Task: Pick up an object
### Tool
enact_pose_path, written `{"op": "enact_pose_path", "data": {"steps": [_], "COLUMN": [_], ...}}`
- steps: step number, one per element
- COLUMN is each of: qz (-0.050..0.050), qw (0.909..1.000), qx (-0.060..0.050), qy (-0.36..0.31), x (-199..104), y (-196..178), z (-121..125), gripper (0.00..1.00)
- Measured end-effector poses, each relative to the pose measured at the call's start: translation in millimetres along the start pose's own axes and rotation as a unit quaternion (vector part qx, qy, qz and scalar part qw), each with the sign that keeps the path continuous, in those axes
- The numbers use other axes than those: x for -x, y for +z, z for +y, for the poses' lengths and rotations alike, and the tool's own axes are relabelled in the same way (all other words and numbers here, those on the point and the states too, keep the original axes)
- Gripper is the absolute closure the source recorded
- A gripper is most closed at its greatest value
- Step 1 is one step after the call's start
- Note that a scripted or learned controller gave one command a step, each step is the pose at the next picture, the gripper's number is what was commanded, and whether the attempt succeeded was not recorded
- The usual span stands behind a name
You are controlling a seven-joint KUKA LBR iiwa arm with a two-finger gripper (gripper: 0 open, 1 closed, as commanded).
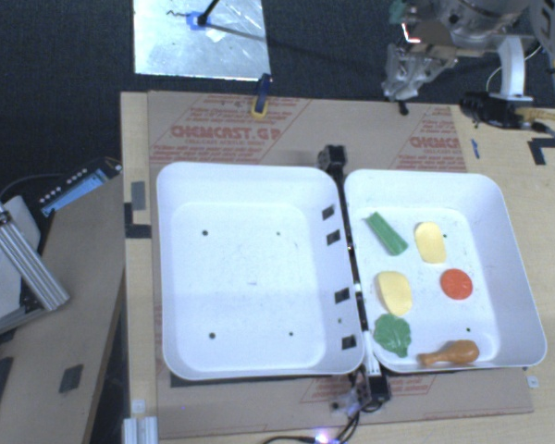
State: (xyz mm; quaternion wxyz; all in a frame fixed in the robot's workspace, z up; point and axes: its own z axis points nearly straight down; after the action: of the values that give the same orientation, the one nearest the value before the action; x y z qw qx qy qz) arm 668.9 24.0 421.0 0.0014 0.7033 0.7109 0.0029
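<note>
White plastic, two shallow bins side by side on a cardboard-covered bench. Left bin (245, 271): bare floor, a few dark specks. Right bin (509, 239): six small toy foods, all lying loose on the floor of the bin
- green stick (386, 233), slanted, nearest the dividing wall at the back
- yellow oval (394, 292) below it
- green leafy piece (392, 334) just beside the front wall
- pale yellow piece (430, 242) near the back, to the right of the green stick
- red disc (456, 284) near the middle
- brown drumstick (450, 351) along the front edge

Gripper (405, 80) hangs high beyond the back rim of the right bin, well apart from every piece. Nothing between its tips; open or closed, cannot tell at this angle.

Judgement: step in hand is the approach, no target taken yet. Next move calls for travelling forward over the right bin, settling above one piece, then descending. Red disc and yellow oval sit apart from neighbours and walls; leafy piece and drumstick lie closer to the front wall, probably harder
</note>
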Motion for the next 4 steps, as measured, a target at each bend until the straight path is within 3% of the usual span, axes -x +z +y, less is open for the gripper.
{"op": "enact_pose_path", "data": {"steps": [1,3,4], "qz": [0.000,0.001,0.000], "qw": [1.0000,1.0000,1.0000], "qx": [0.000,-0.002,0.000], "qy": [0.000,0.000,0.002], "x": [-66.1,-205.5,-211.2], "y": [-28.0,-15.5,-62.4], "z": [0.5,-7.4,2.3], "gripper": [1.00,1.00,1.00]}}
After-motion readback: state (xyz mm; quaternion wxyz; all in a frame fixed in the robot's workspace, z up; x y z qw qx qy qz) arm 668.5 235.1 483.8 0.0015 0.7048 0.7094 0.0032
